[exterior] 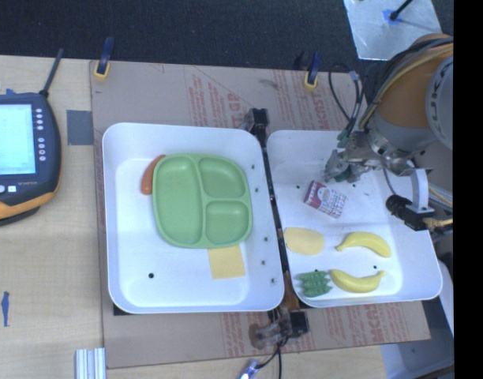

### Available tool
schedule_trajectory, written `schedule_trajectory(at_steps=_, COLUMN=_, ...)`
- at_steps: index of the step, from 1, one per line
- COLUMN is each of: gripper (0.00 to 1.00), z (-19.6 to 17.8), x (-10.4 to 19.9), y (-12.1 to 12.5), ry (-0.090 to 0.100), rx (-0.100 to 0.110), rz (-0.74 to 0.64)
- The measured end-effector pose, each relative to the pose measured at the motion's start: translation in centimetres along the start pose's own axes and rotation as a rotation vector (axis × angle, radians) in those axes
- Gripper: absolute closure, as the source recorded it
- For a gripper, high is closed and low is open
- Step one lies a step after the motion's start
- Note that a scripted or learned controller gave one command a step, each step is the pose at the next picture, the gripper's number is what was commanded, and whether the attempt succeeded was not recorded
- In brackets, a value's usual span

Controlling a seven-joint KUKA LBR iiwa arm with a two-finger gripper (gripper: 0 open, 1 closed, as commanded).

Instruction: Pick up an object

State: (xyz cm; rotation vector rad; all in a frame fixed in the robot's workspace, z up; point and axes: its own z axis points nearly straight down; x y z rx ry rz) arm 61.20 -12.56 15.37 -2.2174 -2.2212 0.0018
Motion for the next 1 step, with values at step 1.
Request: schedule_trajectory(at_steps=1, gripper=1.00, z=-3.81, x=5.77, y=-1.82, ry=0.001, rx=0.002, rz=-0.001)
